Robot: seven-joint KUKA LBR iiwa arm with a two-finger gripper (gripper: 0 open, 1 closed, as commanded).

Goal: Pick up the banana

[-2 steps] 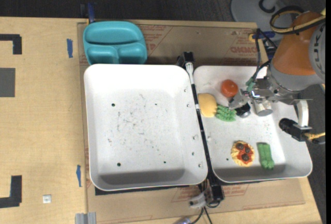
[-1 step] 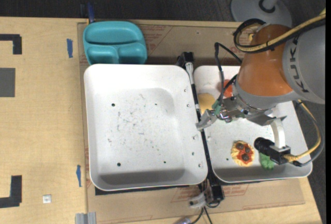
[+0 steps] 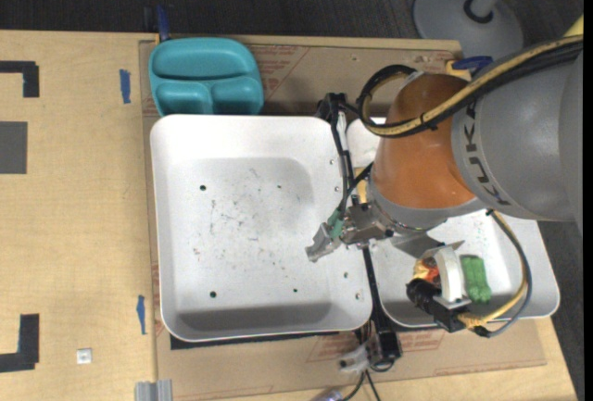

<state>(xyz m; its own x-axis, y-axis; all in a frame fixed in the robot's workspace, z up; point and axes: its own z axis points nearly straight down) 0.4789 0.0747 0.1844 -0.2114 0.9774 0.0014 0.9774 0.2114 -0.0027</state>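
Camera view, entry one: my end effector (image 3: 324, 242), poised over the right-hand rim of the left bin (image 3: 185, 205), its tip slanted toward the view's left. How far open it stands I cannot tell, and I see nothing held in it. Entry two: the left bin's floor, to the left of my end effector, white with dark specks. Entry three: the right bin (image 3: 542, 293), to the right of my end effector, largely covered by my own arm (image 3: 528, 140). Entry four: the banana, not made out with certainty. The likeliest candidate is a small yellow-and-red patch (image 3: 424, 271) in the right bin, to the right of my end effector and a little lower in the view; it is too small to tell its shape or long axis. Entry five: a green block (image 3: 474, 279), further right, near that patch. Entry six: a teal tray (image 3: 206, 75) on the table (image 3: 74, 205), up-left of my end effector, well apart. Judgement: if the patch is the target, it lies opposite to where my tip points, across the rim between the bins, so the move starts with travel rightward.
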